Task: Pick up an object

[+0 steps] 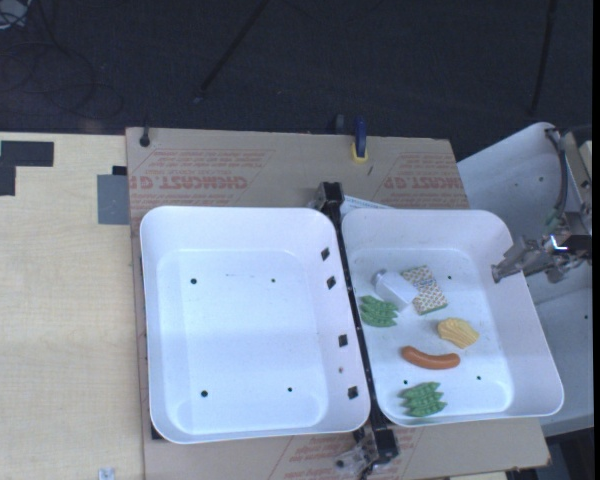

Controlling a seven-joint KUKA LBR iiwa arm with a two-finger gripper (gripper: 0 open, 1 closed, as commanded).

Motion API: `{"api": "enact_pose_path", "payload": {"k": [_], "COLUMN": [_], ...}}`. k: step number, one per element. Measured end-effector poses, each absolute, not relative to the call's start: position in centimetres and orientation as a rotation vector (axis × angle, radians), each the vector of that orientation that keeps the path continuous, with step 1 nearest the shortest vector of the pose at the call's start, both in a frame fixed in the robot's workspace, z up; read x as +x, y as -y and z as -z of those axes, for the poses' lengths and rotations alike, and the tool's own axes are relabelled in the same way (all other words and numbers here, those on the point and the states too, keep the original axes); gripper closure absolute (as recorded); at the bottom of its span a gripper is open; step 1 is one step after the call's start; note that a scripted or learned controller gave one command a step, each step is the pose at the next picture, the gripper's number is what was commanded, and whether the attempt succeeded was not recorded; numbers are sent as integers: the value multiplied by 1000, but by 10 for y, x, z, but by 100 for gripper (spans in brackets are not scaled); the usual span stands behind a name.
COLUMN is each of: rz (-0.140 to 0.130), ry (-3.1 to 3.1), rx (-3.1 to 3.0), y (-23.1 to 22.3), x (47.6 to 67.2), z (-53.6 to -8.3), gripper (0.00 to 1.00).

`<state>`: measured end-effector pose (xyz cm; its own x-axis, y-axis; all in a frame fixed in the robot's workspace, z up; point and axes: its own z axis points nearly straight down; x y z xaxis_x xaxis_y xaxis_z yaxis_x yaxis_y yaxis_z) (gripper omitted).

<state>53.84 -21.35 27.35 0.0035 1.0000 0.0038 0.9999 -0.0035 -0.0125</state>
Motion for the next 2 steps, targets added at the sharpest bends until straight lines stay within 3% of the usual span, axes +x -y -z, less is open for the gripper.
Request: {"api": "enact_pose_path", "payload": {"k": [1, 2], "rz": [9, -4], "ry": [2231, 2225], "rx": [-2232, -2217], "y": [215, 214], "x": [474, 477], "z": [-476, -476], "gripper": [0, 100]}}
